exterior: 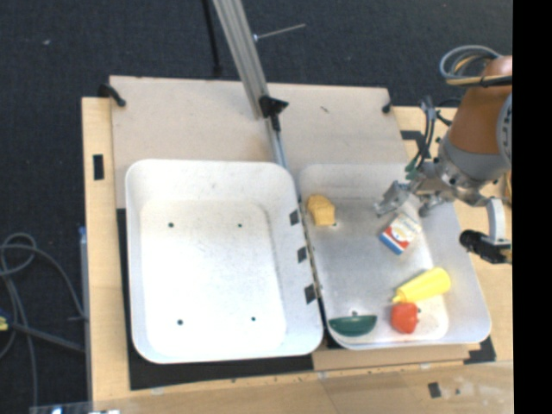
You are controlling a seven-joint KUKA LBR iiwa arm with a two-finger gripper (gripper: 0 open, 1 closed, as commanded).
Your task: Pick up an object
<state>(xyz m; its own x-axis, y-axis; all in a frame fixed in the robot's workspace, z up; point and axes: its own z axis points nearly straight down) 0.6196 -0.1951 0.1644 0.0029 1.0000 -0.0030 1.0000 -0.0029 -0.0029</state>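
We see the gripper (404, 198) w/ fingers spread, holding nothing, above the right bin (345, 257) near its back-right rim. The white carton (398, 234) lies just beneath, w/ open floor to its left.

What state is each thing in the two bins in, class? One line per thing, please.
Left bin: sits flat on the bench.
Right bin: holds five things.
Yellow block: resting, free.
Red-white-blue carton: lying tilted, just below the tool.
Yellow bottle: lying on its side.
Red ball: resting.
Green dish: at the rim.
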